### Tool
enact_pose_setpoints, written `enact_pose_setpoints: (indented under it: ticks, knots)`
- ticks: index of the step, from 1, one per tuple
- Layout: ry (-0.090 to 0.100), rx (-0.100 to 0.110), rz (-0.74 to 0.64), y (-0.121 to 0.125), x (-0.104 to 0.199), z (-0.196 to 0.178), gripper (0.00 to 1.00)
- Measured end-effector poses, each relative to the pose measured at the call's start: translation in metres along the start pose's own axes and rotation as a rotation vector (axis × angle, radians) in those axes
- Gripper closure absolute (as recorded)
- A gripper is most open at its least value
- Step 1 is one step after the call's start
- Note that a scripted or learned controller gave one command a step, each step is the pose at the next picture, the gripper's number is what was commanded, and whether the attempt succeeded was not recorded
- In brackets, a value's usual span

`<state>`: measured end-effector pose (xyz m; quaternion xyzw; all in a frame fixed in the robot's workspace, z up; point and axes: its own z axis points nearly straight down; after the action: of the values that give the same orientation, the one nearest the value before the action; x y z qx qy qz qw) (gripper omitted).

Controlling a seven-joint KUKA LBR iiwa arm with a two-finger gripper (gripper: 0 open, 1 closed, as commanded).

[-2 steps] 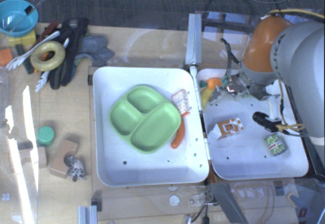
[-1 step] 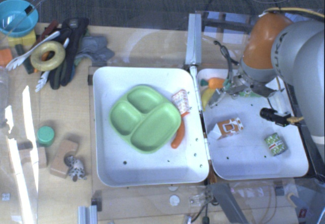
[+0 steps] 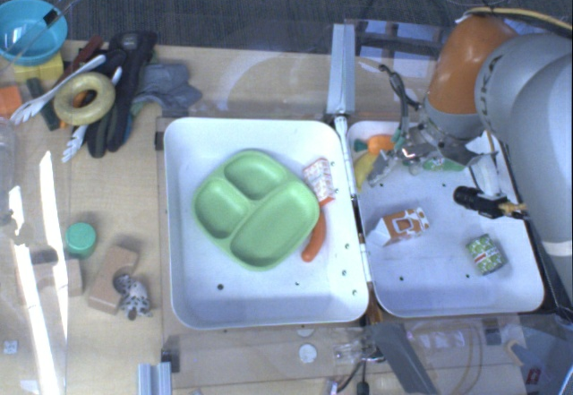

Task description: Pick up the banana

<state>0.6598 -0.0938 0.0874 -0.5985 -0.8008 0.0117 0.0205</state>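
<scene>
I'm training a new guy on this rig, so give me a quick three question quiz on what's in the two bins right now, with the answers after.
1. True or false: the green divided plate lies in the left bin.
2. Which thing lies touching the right edge of that plate: A) the sausage, B) the small carton, C) the green cube?
3. Fill the gap: the banana lies at the right bin's far ___ corner, close by the gripper.

Key
1. True.
2. A. The carton and cube are in the right bin.
3. Left.
</scene>
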Motion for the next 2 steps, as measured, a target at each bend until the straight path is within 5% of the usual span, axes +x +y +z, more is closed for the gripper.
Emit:
enact_pose_setpoints:
  ticks: [1, 2]
  knots:
    - [-0.004, 0.011, -0.145, -0.0030, -0.0028, -0.0005, 0.00]
    - [0.000, 0.002, -0.048, -0.0008, -0.0011, -0.0001, 0.00]
